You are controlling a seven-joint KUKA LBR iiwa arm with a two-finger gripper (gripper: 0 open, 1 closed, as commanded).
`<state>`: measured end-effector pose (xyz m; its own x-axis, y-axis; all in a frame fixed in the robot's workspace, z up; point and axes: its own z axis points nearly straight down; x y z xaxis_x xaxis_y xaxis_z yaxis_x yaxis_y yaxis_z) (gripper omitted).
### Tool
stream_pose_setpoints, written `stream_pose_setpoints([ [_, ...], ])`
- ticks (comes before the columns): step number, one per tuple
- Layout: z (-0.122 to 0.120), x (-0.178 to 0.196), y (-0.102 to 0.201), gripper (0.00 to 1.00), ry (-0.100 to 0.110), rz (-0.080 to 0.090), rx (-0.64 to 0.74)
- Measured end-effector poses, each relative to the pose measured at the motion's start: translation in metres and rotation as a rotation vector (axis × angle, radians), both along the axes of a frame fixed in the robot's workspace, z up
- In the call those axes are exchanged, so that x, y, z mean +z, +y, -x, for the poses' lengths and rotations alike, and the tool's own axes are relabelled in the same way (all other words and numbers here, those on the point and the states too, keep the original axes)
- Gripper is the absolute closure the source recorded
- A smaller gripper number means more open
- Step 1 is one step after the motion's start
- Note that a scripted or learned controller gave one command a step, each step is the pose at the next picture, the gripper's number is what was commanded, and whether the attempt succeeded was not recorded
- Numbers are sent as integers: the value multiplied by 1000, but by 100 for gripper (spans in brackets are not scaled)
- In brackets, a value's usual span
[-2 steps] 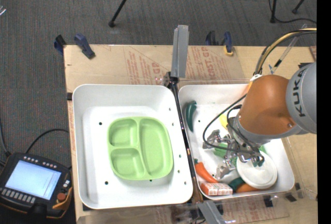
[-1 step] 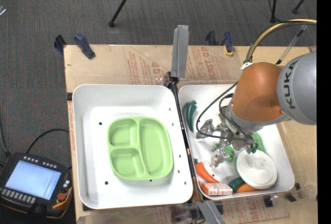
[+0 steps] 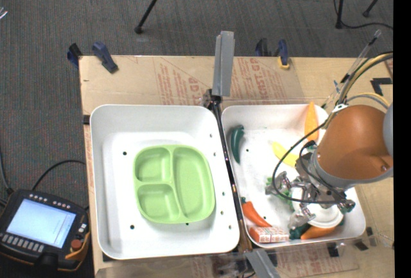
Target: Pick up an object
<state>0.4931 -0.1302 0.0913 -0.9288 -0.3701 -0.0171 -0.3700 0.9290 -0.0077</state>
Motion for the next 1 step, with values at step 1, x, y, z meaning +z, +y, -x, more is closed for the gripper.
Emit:
stream_pose_setpoints([
  [1,-6,-4,36,0,18,-3,50],
])
